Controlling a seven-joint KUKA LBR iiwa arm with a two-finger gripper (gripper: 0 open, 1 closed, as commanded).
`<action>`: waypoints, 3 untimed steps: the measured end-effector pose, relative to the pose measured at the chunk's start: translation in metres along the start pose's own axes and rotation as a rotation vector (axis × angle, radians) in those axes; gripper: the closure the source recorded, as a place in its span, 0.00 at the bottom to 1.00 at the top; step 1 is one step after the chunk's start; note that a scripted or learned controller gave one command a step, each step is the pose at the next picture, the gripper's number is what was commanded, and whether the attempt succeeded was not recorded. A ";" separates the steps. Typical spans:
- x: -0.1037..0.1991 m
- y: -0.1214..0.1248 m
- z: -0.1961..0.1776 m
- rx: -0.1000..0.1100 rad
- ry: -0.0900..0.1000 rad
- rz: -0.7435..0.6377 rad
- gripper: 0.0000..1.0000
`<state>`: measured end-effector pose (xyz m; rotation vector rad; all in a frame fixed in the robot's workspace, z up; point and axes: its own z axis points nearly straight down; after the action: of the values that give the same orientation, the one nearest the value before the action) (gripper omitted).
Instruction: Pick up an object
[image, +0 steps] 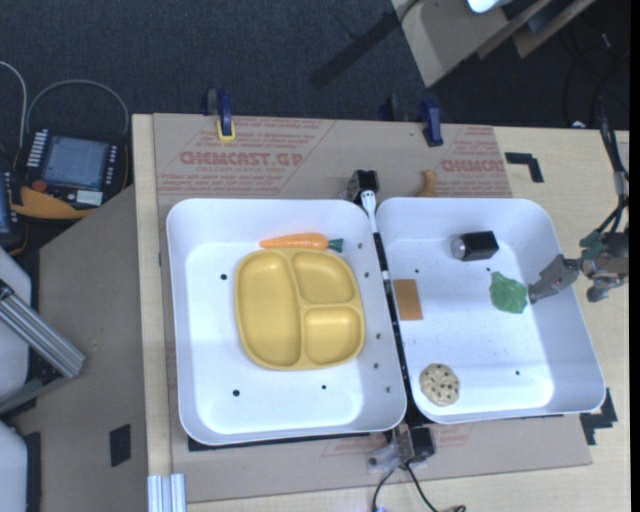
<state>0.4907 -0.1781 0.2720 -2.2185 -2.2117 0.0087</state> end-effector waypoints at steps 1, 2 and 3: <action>0.000 0.002 -0.005 -0.010 -0.003 -0.003 0.00; 0.006 0.003 0.039 -0.005 0.000 -0.003 0.00; 0.011 0.005 0.084 -0.004 0.000 -0.003 0.00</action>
<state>0.4952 -0.1665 0.1883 -2.2167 -2.2171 0.0039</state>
